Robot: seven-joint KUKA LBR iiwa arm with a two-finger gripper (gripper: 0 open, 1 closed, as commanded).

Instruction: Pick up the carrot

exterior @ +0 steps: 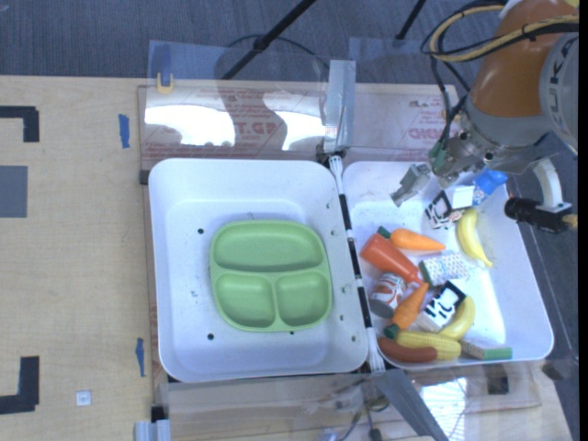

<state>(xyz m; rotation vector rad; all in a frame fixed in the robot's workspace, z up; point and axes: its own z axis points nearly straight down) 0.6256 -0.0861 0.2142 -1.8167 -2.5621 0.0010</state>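
Gripper hangs over the right bin's back-left part, finger state can't be told — carrot lies just below it toward the camera, long axis roughly left-right, tip right, next to the banana.

Red printing runs along the clear panel behind the bins, too blurred to read.

You see a glossy orange plastic carrot, a matt green plastic divided plate, smooth white plastic bins, and a pale wooden table.
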